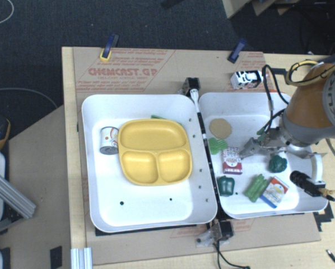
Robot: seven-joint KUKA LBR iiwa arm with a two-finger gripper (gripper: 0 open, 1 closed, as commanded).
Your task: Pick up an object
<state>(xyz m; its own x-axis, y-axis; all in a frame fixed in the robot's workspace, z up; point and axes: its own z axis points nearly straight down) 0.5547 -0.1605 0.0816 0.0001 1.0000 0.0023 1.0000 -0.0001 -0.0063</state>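
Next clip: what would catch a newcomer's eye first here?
The big yellow divided plate dominates the left bin, with a small can lying beside its left edge. In the right bin, the grey arm with its orange band reaches in from the right, its tool low among scattered small items, near a red and white packet.

A divided plate (154,151) lies in the left bin (103,206), a can (108,140) just left of it.
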